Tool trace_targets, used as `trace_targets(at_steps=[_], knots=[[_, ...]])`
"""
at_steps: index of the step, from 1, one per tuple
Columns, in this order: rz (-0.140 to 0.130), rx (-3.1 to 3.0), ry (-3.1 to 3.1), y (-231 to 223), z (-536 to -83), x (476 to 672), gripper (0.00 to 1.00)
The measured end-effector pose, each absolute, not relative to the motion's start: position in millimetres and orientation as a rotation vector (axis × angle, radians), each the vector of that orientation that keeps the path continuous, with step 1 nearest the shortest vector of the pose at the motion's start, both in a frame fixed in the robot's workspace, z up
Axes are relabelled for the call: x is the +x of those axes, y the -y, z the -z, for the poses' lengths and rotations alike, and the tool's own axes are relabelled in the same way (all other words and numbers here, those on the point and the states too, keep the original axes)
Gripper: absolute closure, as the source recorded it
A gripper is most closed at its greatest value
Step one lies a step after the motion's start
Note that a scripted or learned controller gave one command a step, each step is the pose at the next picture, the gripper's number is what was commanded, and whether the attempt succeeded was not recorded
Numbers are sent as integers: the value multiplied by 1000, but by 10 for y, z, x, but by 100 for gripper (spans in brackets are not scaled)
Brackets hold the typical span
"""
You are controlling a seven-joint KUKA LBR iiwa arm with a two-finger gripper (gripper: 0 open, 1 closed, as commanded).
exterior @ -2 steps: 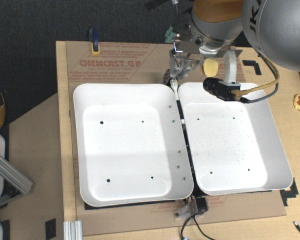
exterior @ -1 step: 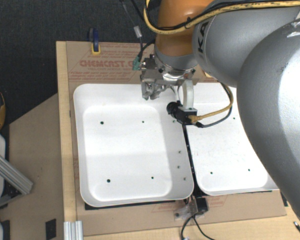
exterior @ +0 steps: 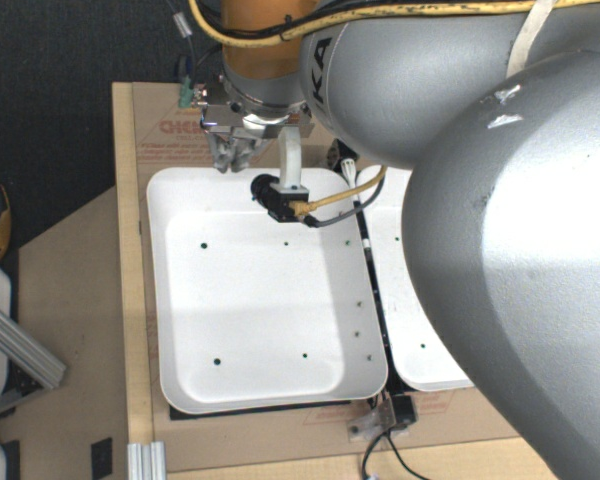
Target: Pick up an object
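White left bin (exterior: pixel 180 298) | end effector (exterior: pixel 232 154) at far rim | floor open

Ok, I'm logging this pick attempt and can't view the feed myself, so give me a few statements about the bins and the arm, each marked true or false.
1. The tool is over the far edge of the left bin. True.
2. The orange band sits above the wrist. True.
3. The arm covers most of the left bin. False: it covers much of the right bin; the left bin's floor is largely in plain sight.
4. The left bin's floor carries small dark dots. True.
5. The bins rest on a bare metal bench. False: a brown board lies under them.
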State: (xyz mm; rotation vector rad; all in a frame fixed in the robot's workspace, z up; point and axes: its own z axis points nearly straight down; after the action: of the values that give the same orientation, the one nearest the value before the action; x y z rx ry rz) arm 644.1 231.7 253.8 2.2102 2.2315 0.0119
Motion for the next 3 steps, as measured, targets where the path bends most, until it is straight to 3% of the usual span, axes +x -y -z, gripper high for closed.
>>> trace_targets(at_steps=[1,2,3], knots=[[-10,2218,-2221,-2248,-3048,6276,100],[4,2224,-2222,-2064,-3171,6091,100],[3,2221,-2225,-2095,-3305,5782,100]])
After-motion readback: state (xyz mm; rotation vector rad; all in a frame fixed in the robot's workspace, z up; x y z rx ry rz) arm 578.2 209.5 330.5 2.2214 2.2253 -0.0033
